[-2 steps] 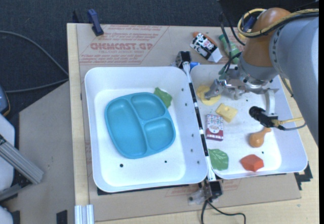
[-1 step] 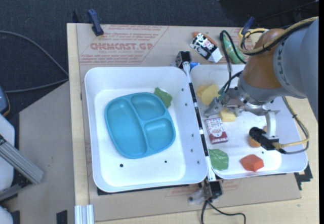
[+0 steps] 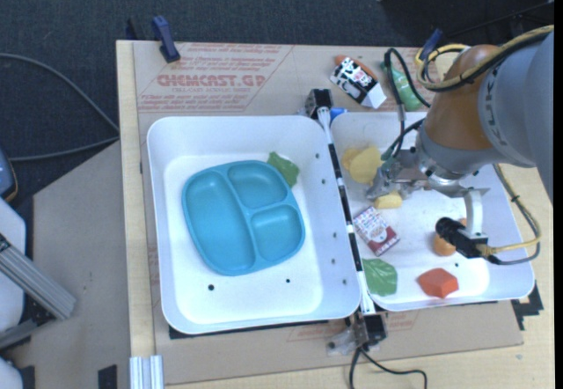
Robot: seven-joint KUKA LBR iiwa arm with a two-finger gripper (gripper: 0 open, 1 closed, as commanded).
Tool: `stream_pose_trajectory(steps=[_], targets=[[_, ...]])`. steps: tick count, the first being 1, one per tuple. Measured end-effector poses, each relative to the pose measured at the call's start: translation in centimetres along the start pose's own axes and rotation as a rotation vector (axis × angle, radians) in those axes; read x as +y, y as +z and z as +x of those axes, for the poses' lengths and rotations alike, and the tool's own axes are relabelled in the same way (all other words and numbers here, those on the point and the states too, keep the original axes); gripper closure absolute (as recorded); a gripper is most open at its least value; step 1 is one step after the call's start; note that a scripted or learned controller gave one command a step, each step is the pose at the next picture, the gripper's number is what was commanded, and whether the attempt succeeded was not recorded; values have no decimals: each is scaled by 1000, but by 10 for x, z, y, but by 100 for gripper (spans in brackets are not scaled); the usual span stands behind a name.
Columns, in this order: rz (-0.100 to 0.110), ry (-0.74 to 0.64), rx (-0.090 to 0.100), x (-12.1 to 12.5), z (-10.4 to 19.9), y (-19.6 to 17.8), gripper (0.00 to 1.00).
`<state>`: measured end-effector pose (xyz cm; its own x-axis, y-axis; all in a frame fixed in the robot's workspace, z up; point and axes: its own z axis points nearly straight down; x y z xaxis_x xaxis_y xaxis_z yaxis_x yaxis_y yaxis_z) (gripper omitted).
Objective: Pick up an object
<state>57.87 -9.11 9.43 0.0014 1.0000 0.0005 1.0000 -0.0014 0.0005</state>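
Your tool [image 3: 393, 183] sits low in the right bin [image 3: 501, 277], toward that bin's 10 o'clock corner, hanging from the grey arm [image 3: 519, 106] with its orange band [image 3: 457, 110] that comes in from 2 o'clock. You cannot tell from this view whether it is released or clenched; the wrist hides most of it.

Just at its 6 o'clock, touching or nearly touching the tip, lies a small pale yellow piece [image 3: 387, 200]. At its 10 o'clock rests a larger yellow object [image 3: 361, 162], close beside the tool. Neither can be read as grasped.

Farther out at 7 o'clock you have a small red-and-white carton [image 3: 373, 230], lying tilted near the wall between the bins. Beyond it at 6 o'clock a green leaf-shaped piece [image 3: 380, 276] lies by the bin's near edge. At 5 o'clock sits a red block [image 3: 437, 282], and at 4 o'clock an orange item [image 3: 442, 244] partly behind a black part [image 3: 457, 233] of the arm's cabling.

The left bin [image 3: 176, 282] holds a blue divided tray [image 3: 243, 216], with a green piece [image 3: 283, 167] at the tray's 1 o'clock corner, touching it.

On the bench [image 3: 211, 79], outside the bins at the tool's 12 o'clock, lies a black-and-white patterned object [image 3: 357, 81], with a green object [image 3: 405, 88] just at its 3 o'clock.
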Motion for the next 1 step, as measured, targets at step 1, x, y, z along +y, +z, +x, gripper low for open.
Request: stream_pose_trajectory(steps=[1], targets=[[-1,-3,1,25,84,-91,100]])
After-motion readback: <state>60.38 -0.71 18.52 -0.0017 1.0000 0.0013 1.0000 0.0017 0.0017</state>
